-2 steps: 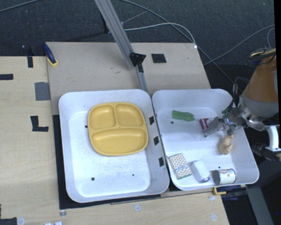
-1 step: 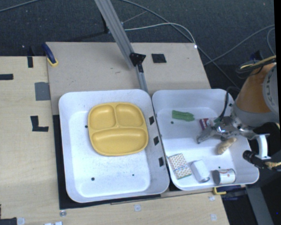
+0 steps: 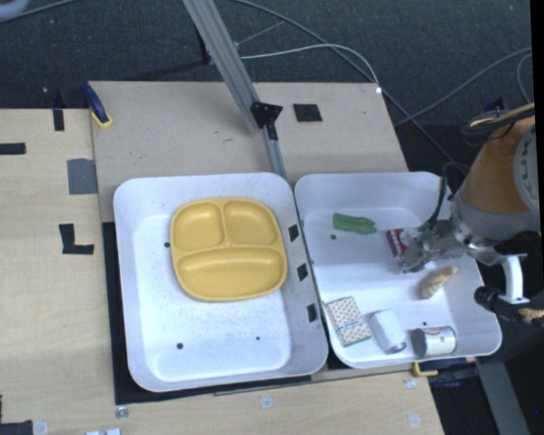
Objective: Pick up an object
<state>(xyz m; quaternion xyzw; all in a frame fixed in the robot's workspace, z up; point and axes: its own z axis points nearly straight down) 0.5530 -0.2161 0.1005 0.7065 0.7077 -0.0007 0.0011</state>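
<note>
My gripper (image 3: 418, 254) reaches into the right bin (image 3: 371, 190) from the right, low over its middle right part. Its tip sits right beside a small red and white packet (image 3: 397, 242) and just above a pale tan piece (image 3: 436, 282). A green object (image 3: 353, 223) lies further left in the same bin. Along the bin's front lie a checkered square pad (image 3: 346, 320), a grey cylinder (image 3: 385, 331) and a white can with a dark red end (image 3: 433, 341). I cannot make out anything between the fingers.
The left bin (image 3: 152, 355) holds a yellow divided plate (image 3: 228, 248). A metal pole (image 3: 237, 73) slants down to the gap between the bins. Cables trail over the dark floor at the back.
</note>
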